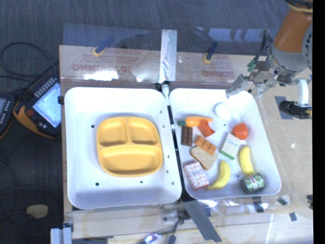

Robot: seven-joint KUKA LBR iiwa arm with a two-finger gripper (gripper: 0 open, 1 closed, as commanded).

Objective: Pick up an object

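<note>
At the near edge of the right-hand shallow white bin (269, 156), a dark green can (252, 183) lies on its side in the front right corner, its long axis running roughly left to right. Just left of it a yellow banana (221, 176) curves up and to the right, and a second, shorter yellow banana (246, 159) stands almost parallel to the bin's right wall, long axis near to far. A small pink-and-white printed packet (195, 175) sits at the front left, touching a slice of tan toast (203, 157). Behind these lie an orange waffle-like square (206, 145), a white-and-green carton (230, 146) tilted on a diagonal, a brown chocolate bar (187, 135) pointing near to far, a red tomato-like piece (240, 131), an orange carrot-shaped piece (198, 122) lying left to right, and a white round ball (222, 110).

The left-hand shallow white bin (81, 136) holds a yellow three-compartment plastic tray (129, 145) (upright, compartments facing up).

Farthest back, the gripper (242, 87) hangs over the right bin's far right corner, its jaws carrying nothing; whether they are spread or closed I cannot tell. The white ball is the nearest object, just below and to the left, apart from the jaws. All objects lie in the bin on the counter (294, 151).
</note>
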